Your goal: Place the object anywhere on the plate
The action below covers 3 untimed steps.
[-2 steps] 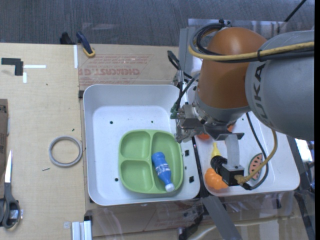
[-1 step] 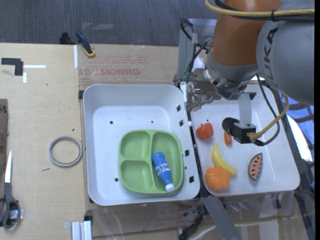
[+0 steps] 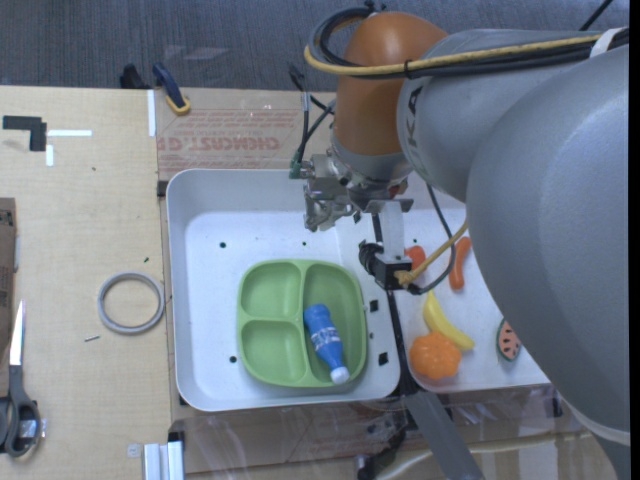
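Observation:
A green divided plate (image 3: 272,320) lies in the left white bin (image 3: 205,268). A blue bottle with a white cap (image 3: 325,342) lies in the plate's long right compartment, cap toward the front. My gripper (image 3: 327,211) hangs above the bin's back part, behind the plate and apart from the bottle. Nothing shows between its fingers.
The right bin (image 3: 480,368) holds a banana (image 3: 444,323), an orange fruit (image 3: 435,358), a carrot (image 3: 459,263) and a watermelon slice (image 3: 508,340). On the bench at left lie a tape ring (image 3: 131,302) and scissors (image 3: 17,408). My arm covers the upper right.

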Tool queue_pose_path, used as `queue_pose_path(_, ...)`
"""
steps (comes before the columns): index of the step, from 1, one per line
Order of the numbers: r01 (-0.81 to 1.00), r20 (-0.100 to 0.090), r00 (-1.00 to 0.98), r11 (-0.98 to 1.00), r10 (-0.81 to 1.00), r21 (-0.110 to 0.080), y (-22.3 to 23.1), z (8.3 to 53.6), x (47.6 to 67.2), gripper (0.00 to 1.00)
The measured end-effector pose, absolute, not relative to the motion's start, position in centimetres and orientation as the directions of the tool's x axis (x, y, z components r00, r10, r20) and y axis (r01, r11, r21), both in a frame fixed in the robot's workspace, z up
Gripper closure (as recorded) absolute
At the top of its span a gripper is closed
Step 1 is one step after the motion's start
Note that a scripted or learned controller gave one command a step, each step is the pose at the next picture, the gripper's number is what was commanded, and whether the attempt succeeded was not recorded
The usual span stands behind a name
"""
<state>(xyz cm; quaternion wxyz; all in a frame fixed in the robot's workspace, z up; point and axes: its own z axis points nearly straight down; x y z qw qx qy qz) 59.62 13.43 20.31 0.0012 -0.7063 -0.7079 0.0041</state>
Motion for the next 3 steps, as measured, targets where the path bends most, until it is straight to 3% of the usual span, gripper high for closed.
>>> queue_pose_path(1, 1.0, -0.005, -0.003, 0.003, 1.0, -0.006, 15.3, 30.6, 55.1, 1.0)
queue_pose_path(2, 1.0, -0.005, -0.002, 0.002, 1.0, -0.007, 19.6, 30.0, 49.5, 1.0)
queue_pose_path(3, 1.0, -0.006, -0.003, 0.003, 1.0, -0.007, 22.9, 23.7, 55.6, 1.0)
